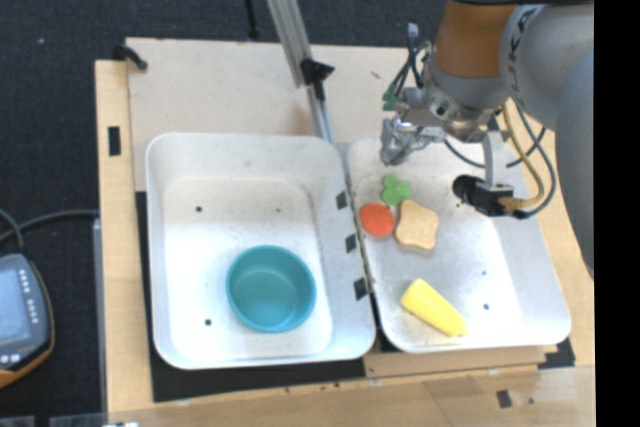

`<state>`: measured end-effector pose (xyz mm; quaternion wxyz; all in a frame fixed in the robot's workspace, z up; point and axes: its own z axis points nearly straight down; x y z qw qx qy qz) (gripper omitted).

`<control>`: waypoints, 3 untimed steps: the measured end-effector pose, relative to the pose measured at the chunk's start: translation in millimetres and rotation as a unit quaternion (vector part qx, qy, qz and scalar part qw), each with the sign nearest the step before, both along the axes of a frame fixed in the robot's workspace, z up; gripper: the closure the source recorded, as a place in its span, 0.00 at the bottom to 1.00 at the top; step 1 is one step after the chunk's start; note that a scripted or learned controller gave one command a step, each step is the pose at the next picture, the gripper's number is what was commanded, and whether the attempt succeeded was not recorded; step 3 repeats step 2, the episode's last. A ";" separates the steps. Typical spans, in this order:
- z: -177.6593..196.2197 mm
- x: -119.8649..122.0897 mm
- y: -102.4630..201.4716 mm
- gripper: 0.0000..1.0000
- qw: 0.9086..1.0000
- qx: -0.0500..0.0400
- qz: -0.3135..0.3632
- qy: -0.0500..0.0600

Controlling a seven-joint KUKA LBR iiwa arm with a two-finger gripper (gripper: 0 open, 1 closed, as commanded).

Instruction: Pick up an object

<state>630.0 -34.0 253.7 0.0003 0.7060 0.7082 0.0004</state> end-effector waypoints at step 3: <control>-11.8 26.4 113.1 1.00 1.000 0.000 0.002 0.000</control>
